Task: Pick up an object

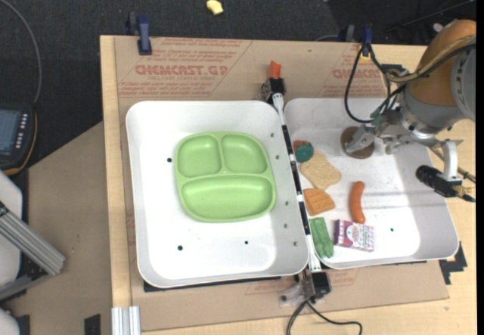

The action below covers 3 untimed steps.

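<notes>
Several small items lie in the right white bin (pixel 423 246): a tan bread slice (pixel 321 171), red sausage (pixel 357 200), orange wedge (pixel 318 200), green pod (pixel 322 237), teal ball (pixel 303 150), printed packet (pixel 354 235). I judge nothing picked yet. My claw (pixel 360 141) hangs near the bin's far side; its grip I cannot tell. A green divided plate (pixel 224 176) occupies the left bin (pixel 151 235).
</notes>
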Available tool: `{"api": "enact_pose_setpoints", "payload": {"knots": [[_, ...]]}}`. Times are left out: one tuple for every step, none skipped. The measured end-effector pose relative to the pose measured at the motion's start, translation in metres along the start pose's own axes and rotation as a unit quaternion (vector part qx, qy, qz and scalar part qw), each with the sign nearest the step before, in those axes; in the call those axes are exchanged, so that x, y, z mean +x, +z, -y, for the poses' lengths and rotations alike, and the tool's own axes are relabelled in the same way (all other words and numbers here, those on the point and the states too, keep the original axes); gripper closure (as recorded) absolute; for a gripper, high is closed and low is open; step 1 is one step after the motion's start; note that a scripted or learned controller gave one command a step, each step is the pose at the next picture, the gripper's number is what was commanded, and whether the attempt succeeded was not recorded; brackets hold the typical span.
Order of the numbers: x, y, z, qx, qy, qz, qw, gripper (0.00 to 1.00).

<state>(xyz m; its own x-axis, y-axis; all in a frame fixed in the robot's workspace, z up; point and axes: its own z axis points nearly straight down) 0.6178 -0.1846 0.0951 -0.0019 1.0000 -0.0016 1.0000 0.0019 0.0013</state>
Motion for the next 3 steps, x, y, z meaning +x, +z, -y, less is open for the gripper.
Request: {"api": "enact_pose_setpoints", "payload": {"knots": [[0.017,0.011,-0.032,-0.001,-0.001,0.000,1.0000,0.00],[0.016,-0.001,-0.032,-0.003,0.000,0.001,1.0000,1.00],[0.066,-0.061,-0.052,-0.004,-0.002,0.000,1.0000,1.00]]}}
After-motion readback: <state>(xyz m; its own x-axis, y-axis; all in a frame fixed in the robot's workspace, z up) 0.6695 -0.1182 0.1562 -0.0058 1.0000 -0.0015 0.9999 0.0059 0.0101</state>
